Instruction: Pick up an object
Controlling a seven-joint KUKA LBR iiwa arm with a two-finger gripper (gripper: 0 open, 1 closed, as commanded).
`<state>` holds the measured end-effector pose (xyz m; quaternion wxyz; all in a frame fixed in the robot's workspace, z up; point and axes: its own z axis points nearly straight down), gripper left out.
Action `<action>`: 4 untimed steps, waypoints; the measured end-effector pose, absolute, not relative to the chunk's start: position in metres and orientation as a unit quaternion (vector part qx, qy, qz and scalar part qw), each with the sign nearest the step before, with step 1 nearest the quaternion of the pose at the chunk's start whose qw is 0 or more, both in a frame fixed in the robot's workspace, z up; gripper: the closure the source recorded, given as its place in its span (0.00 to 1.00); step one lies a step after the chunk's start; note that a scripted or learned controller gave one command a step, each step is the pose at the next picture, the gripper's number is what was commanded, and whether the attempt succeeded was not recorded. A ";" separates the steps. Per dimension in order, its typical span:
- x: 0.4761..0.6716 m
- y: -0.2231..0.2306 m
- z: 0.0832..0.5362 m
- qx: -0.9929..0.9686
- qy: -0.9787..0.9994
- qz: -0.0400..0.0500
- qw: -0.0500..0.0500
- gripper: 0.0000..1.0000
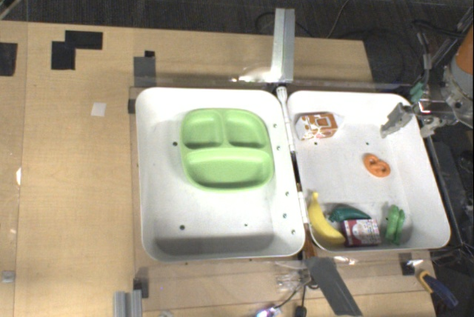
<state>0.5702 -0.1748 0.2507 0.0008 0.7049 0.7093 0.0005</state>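
The right bin (348,152) holds several objects. A white and brown packet (317,126) lies near its back left corner, and a small orange piece (377,165) sits mid-right. Along the front wall lie a yellow banana (323,219), a teal item (348,213), a dark red can (361,232) on its side and a green toy (395,224). My gripper (398,120) hangs over the bin's back right corner, above the bin floor and apart from every object. It is up and right of the orange piece, with nothing seen in it.
The left bin (159,182) bears a light green divided plate (226,147). A metal upright post (284,45) stands behind the wall between the bins. The arm's wrist (448,97) and cables crowd the right edge.
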 end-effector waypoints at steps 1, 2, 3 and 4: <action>0.572 -0.197 0.142 0.729 0.684 0.000 0.000 0.00; 0.572 -0.189 0.090 0.695 0.718 0.004 0.006 0.00; 0.575 -0.189 0.102 0.696 0.718 0.006 0.008 1.00; 0.561 -0.204 0.097 0.747 0.665 0.010 0.012 1.00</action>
